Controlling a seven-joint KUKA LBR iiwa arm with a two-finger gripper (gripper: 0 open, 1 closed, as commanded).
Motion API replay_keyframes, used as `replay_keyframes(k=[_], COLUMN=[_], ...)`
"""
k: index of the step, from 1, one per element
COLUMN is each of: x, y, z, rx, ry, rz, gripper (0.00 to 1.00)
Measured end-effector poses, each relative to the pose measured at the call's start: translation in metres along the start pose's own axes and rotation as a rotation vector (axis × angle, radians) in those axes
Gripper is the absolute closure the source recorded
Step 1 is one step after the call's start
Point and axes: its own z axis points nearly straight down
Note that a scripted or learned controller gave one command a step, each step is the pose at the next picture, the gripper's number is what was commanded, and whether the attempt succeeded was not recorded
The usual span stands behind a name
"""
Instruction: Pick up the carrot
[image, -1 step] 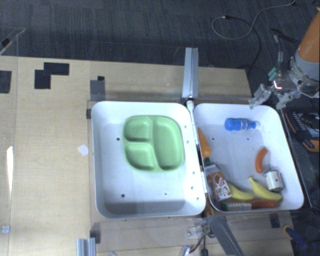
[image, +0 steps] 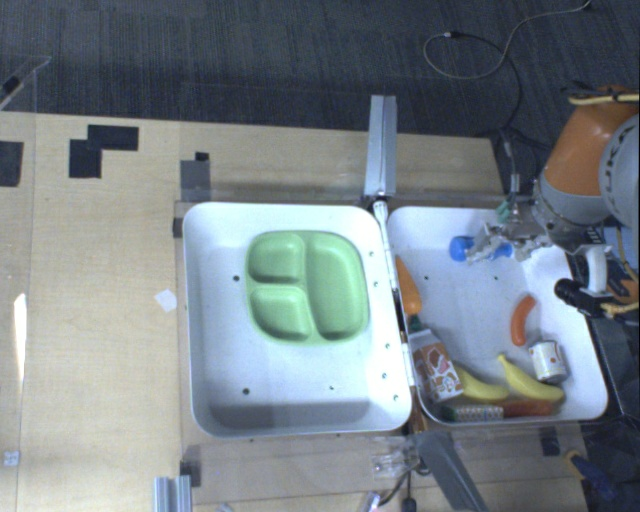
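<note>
The carrot (image: 406, 286), orange with a green stub at its near end, lies along the left wall of the right bin (image: 470, 290). My gripper (image: 497, 244) hangs over the far part of that bin, well to the right of the carrot and apart from it. A small blue object (image: 460, 248) sits just left of the gripper's tip. Whether they touch is unclear.
An orange-red sausage-shaped piece (image: 521, 320), a small can (image: 546, 361), two bananas (image: 530, 382) and a printed packet (image: 436, 367) lie in the near half of the right bin. The left bin (image: 215, 330) holds a green divided plate (image: 306, 285).
</note>
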Motion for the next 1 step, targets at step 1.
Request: replay_keyframes(k=[1], x=[0.0036], y=[-0.0091], z=[0.0347], rx=[0.017], ry=[0.002], rz=[0.343], gripper=[0.0])
